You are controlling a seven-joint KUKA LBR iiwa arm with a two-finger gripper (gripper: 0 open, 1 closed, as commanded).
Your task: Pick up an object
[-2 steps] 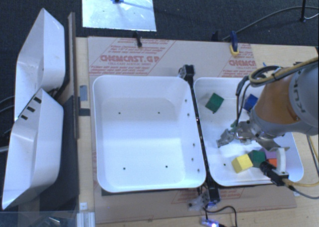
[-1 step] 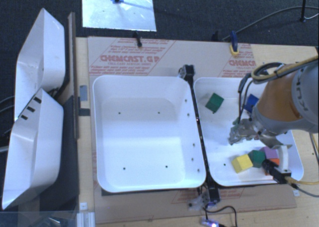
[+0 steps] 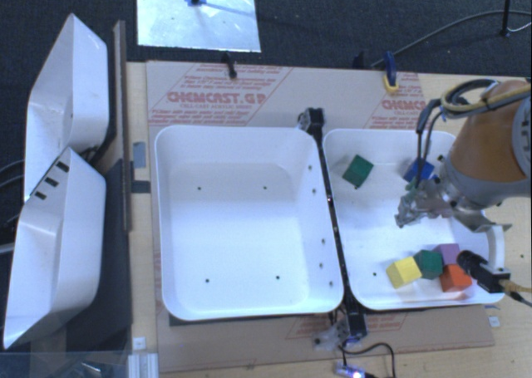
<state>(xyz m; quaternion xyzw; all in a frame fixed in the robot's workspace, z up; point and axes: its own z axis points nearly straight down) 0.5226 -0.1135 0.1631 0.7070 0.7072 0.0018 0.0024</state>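
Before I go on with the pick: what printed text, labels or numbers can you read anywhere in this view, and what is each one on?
"CHEMCAST GP" in red, on the protective sheet behind the left bin.
"CHEMC..." in red, the same print cut off, on the sheet behind the right bin, near the blue and yellow clamp.
Fainter red print at the sheet's front edge: too blurred to read.
Blocks and gripper: no readable marks.

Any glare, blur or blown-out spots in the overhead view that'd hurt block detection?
Camera view: the metal sheet at top glares brightly; both white bins are near blown-out, with soft shadows along their walls; the gripper is blurred; the green block and the yellow block are sharp enough, with good colour contrast.
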